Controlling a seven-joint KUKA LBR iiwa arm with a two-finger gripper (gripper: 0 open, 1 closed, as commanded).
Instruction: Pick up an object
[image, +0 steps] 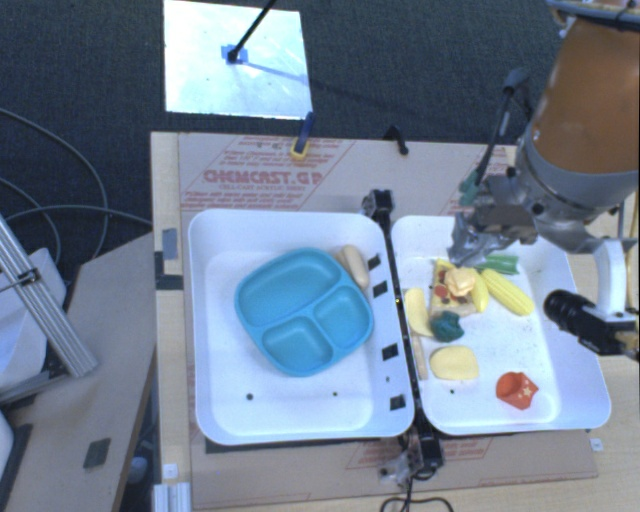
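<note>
The grey arm with its orange band reaches in from the upper right, and its gripper (468, 248) hangs low over the back of the right bin (575, 400). Just below it lies a small pile of toy food: a yellow and red stacked piece (458, 285), a yellow corn cob (508, 293) and a green piece (501, 264). Nearer the front are a teal piece (446, 325), a pale yellow wedge (418, 312), a yellow round slice (454, 363) and a red piece (517, 389). I see nothing lifted off the bin floor.
The left bin (230, 400) holds a blue divided plate (303, 311) with a tan oval piece (355, 265) at its back right edge. A black divider (392, 300) runs between the bins. A black fixture (580, 318) juts in over the right bin's right side.
</note>
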